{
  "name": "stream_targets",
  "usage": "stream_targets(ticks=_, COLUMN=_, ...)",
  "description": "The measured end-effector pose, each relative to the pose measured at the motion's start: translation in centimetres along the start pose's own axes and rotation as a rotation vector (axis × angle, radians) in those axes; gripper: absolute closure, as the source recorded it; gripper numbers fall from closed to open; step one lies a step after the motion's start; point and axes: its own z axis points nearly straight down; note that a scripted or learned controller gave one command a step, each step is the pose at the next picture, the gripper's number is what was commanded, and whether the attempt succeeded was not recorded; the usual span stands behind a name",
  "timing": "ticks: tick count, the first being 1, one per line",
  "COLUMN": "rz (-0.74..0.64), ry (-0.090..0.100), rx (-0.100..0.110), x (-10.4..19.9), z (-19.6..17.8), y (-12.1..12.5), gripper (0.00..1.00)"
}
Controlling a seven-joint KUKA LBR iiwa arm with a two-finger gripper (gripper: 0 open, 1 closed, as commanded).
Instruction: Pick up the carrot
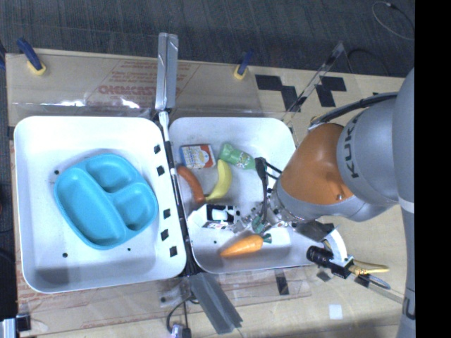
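Carrot (243,246) lies loose near the right bin's (282,129) front wall, leafy end right. Gripper (259,220) sits just above that end, banana (223,179) and hot dog (190,184) further back. Approach step; grip state: cannot tell. Next: centre over carrot body, descend.

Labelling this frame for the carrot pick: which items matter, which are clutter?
Job:
carrot, near front of right bin
pincer, just above carrot

Clutter:
banana
sausage
small carton
green packet
blue divided plate, left bin
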Motion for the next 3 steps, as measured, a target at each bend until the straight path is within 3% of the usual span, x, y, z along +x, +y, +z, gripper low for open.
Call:
stream_targets(ticks=1, rz=-0.035, ry=-0.003, rx=-0.002, x=9.7, z=-9.0, y=4.8, gripper=1.00)
stream_targets(ticks=2, rz=0.043, ry=-0.003, rx=-0.001, x=16.1, z=-9.0, y=9.5, gripper=1.00)
stream_targets(ticks=3, rz=-0.155, ry=-0.002, rx=0.001, x=18.4, z=-8.9, y=8.9, gripper=1.00)
